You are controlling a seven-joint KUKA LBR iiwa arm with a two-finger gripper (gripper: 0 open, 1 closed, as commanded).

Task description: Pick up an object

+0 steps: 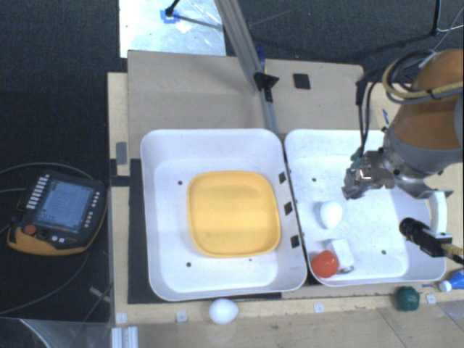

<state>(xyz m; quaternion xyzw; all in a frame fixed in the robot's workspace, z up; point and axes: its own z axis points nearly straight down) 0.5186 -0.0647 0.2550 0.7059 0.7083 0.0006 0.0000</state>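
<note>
Egg-shaped white object (330, 214) lies mid right bin (304, 151), nearest candidate. My gripper (355, 185) hangs just up-right of it, probably lining up a descent; blurred, so I cannot tell its state. Same bin, lower edge: red ball (324, 264), white block (341, 254). Left bin (163, 194) holds yellow plate (233, 212)

1. A handheld control pendant (54, 216) with a screen and an orange underside lies on the dark floor left of the tabletop (196, 85), a cable trailing from it.
2. A white egg-shaped ball (223, 311) sits on the tabletop's front edge, just outside the left bin.
3. A dark green ball (407, 298) rests near the front right corner, beside a small blue-and-white item (451, 282).
4. A grey metal pole (243, 35) slants across the tabletop's rear.
</note>
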